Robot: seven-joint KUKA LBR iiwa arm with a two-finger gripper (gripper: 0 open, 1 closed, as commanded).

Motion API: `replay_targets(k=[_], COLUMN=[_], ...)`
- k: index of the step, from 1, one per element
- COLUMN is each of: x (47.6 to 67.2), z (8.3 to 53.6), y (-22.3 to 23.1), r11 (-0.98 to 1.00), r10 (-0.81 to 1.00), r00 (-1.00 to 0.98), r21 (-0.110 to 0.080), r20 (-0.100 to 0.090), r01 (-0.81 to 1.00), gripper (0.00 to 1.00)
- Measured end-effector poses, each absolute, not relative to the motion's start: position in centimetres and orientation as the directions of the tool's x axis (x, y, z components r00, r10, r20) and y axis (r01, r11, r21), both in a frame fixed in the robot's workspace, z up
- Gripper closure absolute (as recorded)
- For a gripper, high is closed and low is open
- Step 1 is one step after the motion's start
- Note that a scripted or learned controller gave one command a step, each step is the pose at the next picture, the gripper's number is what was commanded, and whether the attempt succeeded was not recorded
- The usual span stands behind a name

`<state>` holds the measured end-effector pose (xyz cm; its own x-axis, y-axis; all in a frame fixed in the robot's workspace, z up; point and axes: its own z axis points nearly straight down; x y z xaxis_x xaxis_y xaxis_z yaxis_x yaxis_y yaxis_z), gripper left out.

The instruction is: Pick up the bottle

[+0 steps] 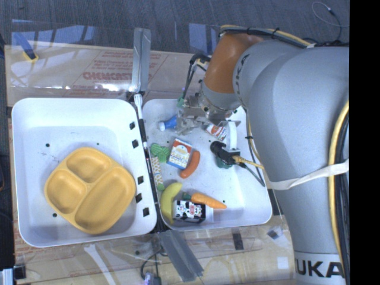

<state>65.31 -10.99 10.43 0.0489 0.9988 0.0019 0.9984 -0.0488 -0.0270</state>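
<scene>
A small blue bottle lies on its side at the back left of the right bin, its pale end pointing left. My gripper hangs low over the back of that bin, right beside the bottle's right end. The wrist hides where they meet, so I cannot tell whether they touch. The grey arm with its orange band reaches in from the right and covers the bin's back right corner.
In the right bin lie a green item, a small orange-and-white carton, a red sausage, a banana, a carrot and a black-and-white carton. A yellow divided plate sits in the left bin.
</scene>
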Motion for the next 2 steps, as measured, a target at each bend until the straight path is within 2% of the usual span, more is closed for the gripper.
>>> replay_targets(k=[1, 2], x=[65.31, 65.32], z=[10.43, 11.27], y=[-10.99, -10.99], r11=[-0.049, -0.047], r10=[0.999, 0.999], r00=[0.049, 0.047], r21=[-0.027, -0.028], r20=[0.002, 0.001], r01=[0.998, 0.999], gripper=[0.0, 1.0])
